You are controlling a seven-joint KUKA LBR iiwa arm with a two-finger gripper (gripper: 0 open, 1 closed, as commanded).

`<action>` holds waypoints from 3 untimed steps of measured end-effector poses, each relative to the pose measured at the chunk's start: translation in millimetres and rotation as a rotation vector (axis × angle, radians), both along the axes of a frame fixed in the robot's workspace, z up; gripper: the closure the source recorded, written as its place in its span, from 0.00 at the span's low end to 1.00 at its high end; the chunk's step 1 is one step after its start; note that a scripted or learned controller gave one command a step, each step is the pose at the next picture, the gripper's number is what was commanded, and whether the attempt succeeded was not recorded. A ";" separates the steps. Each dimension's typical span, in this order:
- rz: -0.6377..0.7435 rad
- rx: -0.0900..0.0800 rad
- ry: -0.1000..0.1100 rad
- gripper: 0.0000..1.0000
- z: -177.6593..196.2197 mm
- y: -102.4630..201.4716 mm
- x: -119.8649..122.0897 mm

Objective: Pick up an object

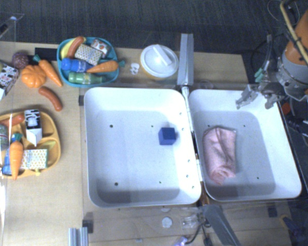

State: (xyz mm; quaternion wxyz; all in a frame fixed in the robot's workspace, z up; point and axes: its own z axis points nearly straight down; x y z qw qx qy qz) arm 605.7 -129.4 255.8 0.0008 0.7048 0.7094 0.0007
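A small blue cube (167, 136) rests on the floor of the left bin (108, 152), toward its right side. A rolled pink cloth (219, 153) lies in the right bin (267, 188), left of its middle. My gripper (256, 97) hangs over the far right corner of the right bin, well up and to the right of the cloth. Its two fingers are spread apart and nothing is between them. The orange-banded wrist (303, 45) rises behind it at the right edge.
A blue bowl (87, 60) of toy food and a white lidded bowl (159, 60) stand behind the left bin. A yellow plate (23, 145) of toys, a small pumpkin (32, 76) and a sausage lie to the left. A metal divider (185, 60) runs between the bins.
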 end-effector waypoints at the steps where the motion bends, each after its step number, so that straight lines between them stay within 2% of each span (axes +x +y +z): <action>1: 0.047 0.001 0.003 0.00 -132.0 14.2 -53.9; 2: 0.176 -0.002 -0.013 0.00 -164.3 39.7 -21.5; 3: 0.178 -0.002 -0.019 1.00 -152.6 41.9 -19.2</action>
